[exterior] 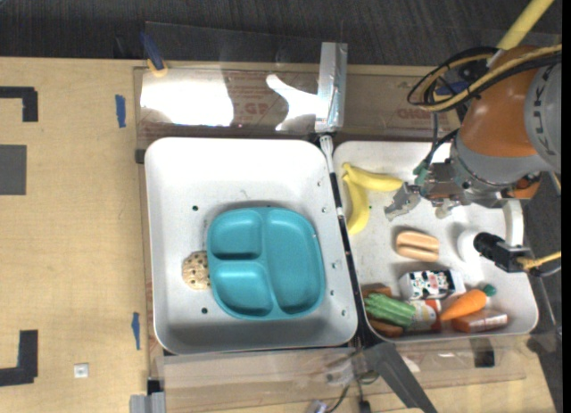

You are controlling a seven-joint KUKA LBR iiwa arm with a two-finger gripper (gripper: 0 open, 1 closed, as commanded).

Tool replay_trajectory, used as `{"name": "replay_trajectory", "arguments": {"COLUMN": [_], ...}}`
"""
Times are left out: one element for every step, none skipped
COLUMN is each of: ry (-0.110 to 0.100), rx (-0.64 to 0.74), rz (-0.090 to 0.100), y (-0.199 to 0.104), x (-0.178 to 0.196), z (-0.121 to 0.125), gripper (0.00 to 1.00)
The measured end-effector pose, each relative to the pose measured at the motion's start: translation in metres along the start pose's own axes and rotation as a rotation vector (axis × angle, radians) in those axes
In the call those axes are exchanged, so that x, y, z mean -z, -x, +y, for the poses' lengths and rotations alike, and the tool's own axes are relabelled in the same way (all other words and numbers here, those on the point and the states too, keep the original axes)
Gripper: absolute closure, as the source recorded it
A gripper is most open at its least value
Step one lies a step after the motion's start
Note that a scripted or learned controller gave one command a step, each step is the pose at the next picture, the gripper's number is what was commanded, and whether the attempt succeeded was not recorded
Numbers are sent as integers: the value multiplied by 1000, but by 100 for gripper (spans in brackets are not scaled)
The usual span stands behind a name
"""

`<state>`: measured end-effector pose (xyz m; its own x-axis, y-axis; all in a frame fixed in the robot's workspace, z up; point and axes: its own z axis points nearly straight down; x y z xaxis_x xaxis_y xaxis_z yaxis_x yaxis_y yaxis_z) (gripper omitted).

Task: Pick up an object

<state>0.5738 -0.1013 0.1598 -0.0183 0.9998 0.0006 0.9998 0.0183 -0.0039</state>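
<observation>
My gripper hangs over the upper part of the right bin, just right of a yellow banana and above a tan hot dog bun. I see nothing held in it. Lower in the same bin lie a black and white small box, an orange carrot, a green vegetable and a reddish flat item.
The left bin holds a teal divided plate with a cookie at its left edge. A metal bracket stands behind the divider between the bins. The arm covers the right bin's upper right corner.
</observation>
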Motion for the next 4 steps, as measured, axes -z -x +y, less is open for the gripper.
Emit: {"name": "replay_trajectory", "arguments": {"ry": [17,26,24,25], "rx": [231,399,610,500], "rz": [-6,-12,-16,-13], "y": [8,28,34,23], "x": [-63,-66,-65,-65], "z": [-56,-45,-2,55], "gripper": [0,0,0,0]}}
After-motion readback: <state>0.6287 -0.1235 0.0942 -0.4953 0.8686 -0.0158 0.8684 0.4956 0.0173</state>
